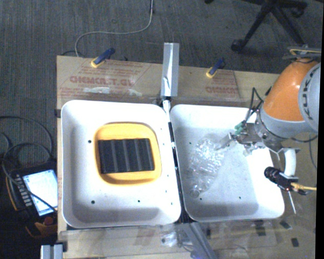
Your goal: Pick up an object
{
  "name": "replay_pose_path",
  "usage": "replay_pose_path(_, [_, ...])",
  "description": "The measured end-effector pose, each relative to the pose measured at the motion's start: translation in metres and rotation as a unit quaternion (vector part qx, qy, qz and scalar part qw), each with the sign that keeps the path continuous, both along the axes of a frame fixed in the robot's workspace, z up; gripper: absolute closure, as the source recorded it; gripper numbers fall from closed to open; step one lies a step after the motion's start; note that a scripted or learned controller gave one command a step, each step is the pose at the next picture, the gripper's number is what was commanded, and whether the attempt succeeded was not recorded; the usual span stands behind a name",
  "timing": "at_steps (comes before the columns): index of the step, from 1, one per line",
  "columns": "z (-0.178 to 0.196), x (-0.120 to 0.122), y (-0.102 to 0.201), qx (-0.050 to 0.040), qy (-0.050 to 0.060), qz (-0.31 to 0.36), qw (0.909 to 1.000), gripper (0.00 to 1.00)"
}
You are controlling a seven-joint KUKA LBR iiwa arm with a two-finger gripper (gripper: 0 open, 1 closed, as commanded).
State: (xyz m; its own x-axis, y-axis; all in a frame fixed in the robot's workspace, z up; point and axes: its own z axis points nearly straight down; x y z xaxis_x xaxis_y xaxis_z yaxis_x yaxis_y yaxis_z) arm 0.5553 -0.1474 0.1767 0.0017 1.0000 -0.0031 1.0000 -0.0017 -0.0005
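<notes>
The gripper [233,138] hangs over the upper right part of the right bin [265,201], its tip just beside a crumpled clear plastic object [204,164] — whether they touch cannot be told. The view is too small and cluttered to tell whether the gripper is spread or closed, and nothing is seen held. The plastic lies in the right bin's middle-left. In the left bin [74,197] rests a yellow tray with a dark ribbed insert [126,154]. Faded red lettering on the cardboard [105,79] behind the bins — unreadable.
</notes>
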Motion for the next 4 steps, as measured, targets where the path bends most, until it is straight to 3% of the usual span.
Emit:
replay_pose_path(1, [0.017,0.003,0.06,0.0015,0.0,-0.008,1.0,0.0])
replay_pose_path(2, [-0.022,0.018,0.015,0.0001,0.001,-0.003,1.0,0.0])
replay_pose_path(3, [-0.087,0.105,-0.024,-0.0009,-0.005,0.013,0.9999,0.0])
replay_pose_path(4, [-0.086,0.041,-0.002,-0.0003,-0.004,-0.007,1.0,0.0])
